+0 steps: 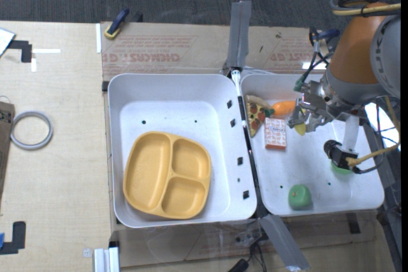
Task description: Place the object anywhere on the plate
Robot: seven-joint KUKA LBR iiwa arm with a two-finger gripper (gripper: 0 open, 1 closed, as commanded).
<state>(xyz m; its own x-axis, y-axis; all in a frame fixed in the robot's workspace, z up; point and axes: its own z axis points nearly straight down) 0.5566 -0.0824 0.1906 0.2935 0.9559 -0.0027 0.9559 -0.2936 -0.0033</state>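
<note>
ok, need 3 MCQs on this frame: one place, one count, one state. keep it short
1. Where is the plate?
A. Left bin
B. Right bin
C. On the bench, outside the bins

2. How many compartments does the plate have?
A. Two
B. Three
C. Four

3. What lies on the plate?
A. The green ball
B. The pizza slice
C. Nothing

Key:
1 A, it sits in the left bin.
2 B, ridges split it into three.
3 C, the ball, pizza slice and gripper are all over in the right bin.
</note>
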